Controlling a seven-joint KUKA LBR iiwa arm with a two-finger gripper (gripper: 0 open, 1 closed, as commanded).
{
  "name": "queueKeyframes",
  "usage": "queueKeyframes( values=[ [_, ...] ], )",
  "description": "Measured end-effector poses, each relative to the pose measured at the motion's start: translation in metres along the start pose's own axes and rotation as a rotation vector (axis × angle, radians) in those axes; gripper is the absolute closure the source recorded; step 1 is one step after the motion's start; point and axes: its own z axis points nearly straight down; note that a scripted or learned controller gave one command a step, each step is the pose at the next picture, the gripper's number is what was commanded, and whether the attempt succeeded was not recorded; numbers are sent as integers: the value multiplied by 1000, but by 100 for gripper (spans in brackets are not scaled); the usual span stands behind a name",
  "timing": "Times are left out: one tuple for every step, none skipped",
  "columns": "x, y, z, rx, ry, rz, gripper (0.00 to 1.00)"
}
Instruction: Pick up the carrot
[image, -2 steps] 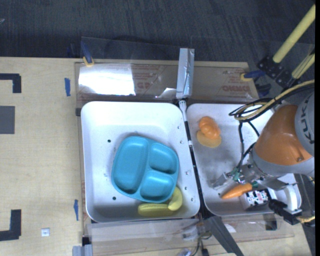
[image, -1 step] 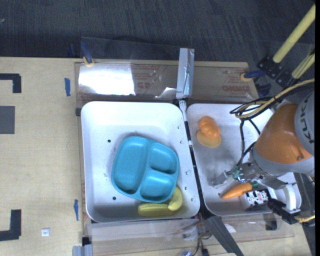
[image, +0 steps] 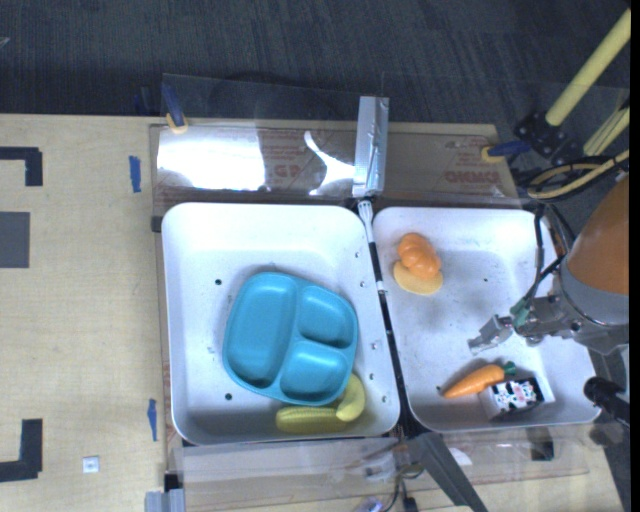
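Observation:
The carrot (image: 475, 381), orange with a green top, lies in the right bin (image: 470, 240) near its front wall, tip pointing left. My gripper (image: 492, 335) hangs over the right side of that bin, just behind the carrot and apart from it. Nothing shows in the gripper's grasp. The arm's orange band (image: 608, 250) enters from the right edge.
A small black-and-white box (image: 515, 395) touches the carrot's green end. A yellow-orange toy duck (image: 418, 265) sits at the back left of the right bin. The left bin (image: 190, 300) holds a blue divided plate (image: 290, 338) and a yellow banana (image: 320, 412) at its front.

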Motion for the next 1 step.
queueKeyframes(
  values=[
    [36,4,79,-3,-1,-69,0]
  ],
)
